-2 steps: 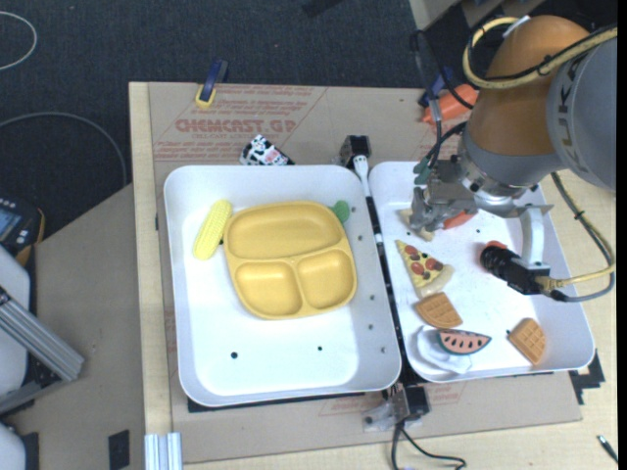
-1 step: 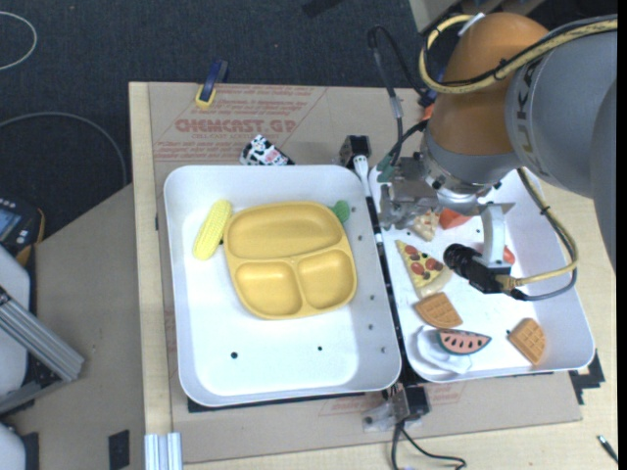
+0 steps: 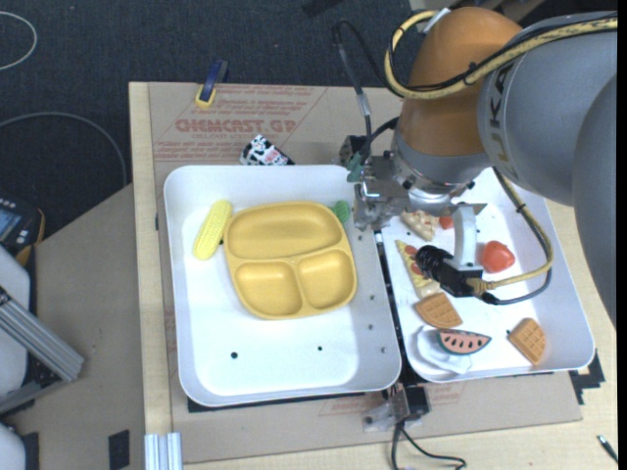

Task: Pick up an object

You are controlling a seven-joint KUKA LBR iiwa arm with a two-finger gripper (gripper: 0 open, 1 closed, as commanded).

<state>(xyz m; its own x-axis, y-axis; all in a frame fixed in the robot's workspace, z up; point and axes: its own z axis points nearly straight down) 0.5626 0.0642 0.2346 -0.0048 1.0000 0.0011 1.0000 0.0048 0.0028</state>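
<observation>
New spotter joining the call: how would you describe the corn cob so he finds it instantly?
Start at the left white bin. A yellow divided tray fills its upper half; the corn cob lies just beyond the tray's left edge. It is the bumpy yellow stick, smaller than the smooth tray.

I see a yellow divided tray and yellow corn in the white left bin; a red tomato and red-fleshed watermelon slice lie right.
</observation>
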